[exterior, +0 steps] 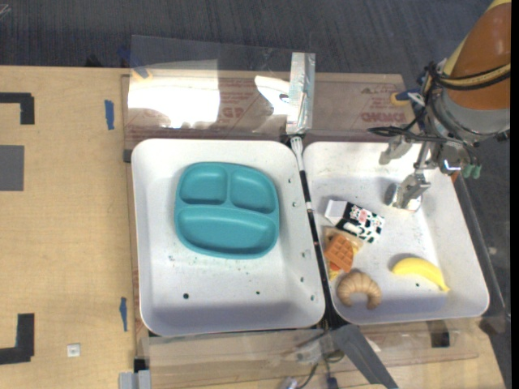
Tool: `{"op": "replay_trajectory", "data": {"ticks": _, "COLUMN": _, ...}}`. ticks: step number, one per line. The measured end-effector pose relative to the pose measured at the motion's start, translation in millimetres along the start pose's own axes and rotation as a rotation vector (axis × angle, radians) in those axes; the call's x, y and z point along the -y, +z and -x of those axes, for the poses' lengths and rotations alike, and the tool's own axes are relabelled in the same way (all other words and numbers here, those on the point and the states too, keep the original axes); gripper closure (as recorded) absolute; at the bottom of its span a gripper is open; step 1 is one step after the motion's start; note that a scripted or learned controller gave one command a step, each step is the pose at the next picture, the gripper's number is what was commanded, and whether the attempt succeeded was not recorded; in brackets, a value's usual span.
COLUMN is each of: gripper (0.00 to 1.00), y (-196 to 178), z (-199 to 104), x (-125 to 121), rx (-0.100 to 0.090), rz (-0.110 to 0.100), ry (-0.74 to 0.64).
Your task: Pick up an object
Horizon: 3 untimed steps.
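Hand [408,186] above right bin [470,298], open/released, nothing held; banana [419,271] below it, apart.

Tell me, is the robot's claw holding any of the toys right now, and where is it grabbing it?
No, it holds nothing. The gripper hangs over a bare part of the right bin, apart from the banana, the croissant and the little carton.

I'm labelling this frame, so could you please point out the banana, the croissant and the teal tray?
banana [418,271]: camera view, middle of its yellow body.
croissant [360,288]: camera view, centre of its brown curve.
teal tray [227,229]: camera view, floor of its large compartment.
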State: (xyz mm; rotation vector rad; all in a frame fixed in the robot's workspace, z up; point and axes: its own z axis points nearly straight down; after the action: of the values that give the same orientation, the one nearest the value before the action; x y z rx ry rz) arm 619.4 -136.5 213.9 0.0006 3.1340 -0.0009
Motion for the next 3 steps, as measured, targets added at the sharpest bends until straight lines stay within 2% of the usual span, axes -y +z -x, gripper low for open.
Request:
{"op": "replay_trajectory", "data": {"ticks": 1, "gripper": 0.0, "y": 99, "z": -43, "x": -27, "rx": 0.01, "rz": -0.003, "ry": -0.204}}
{"op": "replay_trajectory", "data": {"ticks": 2, "gripper": 1.0, "y": 90, "z": -42, "x": -29, "rx": 0.013, "rz": -0.003, "ry": -0.208}}
{"op": "replay_trajectory", "data": {"ticks": 3, "gripper": 1.0, "y": 26, "z": -11, "x": -96, "rx": 0.004, "rz": 0.002, "ry": 0.16}}
